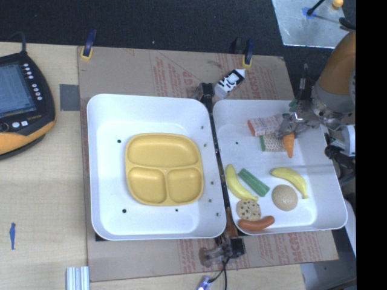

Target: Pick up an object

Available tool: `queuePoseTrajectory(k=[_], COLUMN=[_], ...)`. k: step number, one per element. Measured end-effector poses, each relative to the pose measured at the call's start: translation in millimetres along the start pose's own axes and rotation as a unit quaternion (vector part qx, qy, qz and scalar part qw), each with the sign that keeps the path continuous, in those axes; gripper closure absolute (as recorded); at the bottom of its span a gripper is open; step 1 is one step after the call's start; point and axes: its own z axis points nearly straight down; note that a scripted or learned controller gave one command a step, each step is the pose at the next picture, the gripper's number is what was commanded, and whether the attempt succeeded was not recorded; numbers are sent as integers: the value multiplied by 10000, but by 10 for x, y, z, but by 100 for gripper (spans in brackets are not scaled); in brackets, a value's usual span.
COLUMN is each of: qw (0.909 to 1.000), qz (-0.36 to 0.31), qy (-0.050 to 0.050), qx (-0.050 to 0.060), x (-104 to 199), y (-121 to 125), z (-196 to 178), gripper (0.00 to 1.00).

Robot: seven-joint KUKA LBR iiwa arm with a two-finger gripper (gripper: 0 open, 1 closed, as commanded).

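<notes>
My pincer (289, 125), grip state unclear, hovers over the carrot (289, 144): light, stiff, slick, best pinched mid-body.

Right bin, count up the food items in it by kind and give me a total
In the right bin:
Bananas: 2
Carrot: 1
Cookie: 1
Sausage: 1
Round bun: 1
Green stick: 1
Flat packets: 2
Total: 9
</notes>
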Motion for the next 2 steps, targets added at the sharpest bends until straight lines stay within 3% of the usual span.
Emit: queuePoseTrajectory(k=[1,2], qw=[9998,9999], qz=[18,9], qy=[-51,-51], qx=[-165,-162], x=[621,1557], y=[-70,-577], z=[-169,-859], gripper=[100,100])
